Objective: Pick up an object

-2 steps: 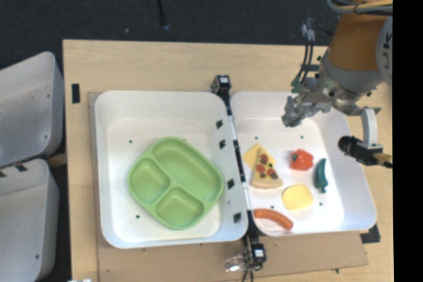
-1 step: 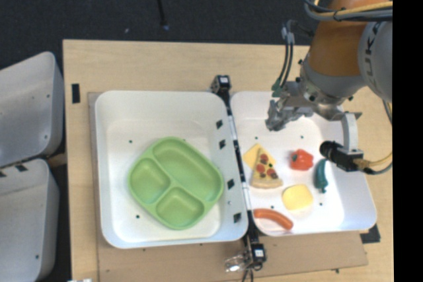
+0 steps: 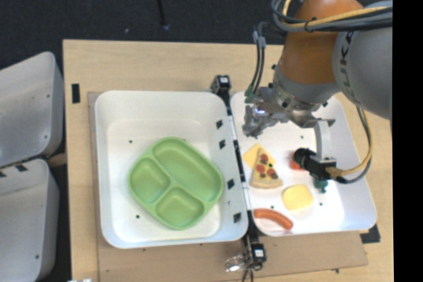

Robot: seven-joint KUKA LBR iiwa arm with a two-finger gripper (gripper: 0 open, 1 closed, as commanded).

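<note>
Down in the right bin [image 3: 357,211] lie the pickable things: a pizza slice [image 3: 262,168] close to the divider between the bins, a yellow round piece [image 3: 297,197] just below and to the right of it, a red sausage [image 3: 273,218] near the bin's front edge, and a small red item [image 3: 297,163] to the right of the pizza slice, partly hidden by a black fitting.

The gripper [image 3: 254,123] hangs above the back left part of this bin, just behind the pizza slice's tip, its grey metal body pointing downward. Whether its jaws are spread or pressed together cannot be told, and nothing is seen between them. Above it the wrist widens into the orange band [image 3: 317,30] and the grey arm [image 3: 370,56], which leans in from the right and covers the bin's back corner. Cables loop over the orange band and down the wrist's side.

The left bin [image 3: 109,142] holds a green divided tray [image 3: 175,183], lying flat near its middle. Both bins sit on a pale wooden bench [image 3: 132,63].
</note>
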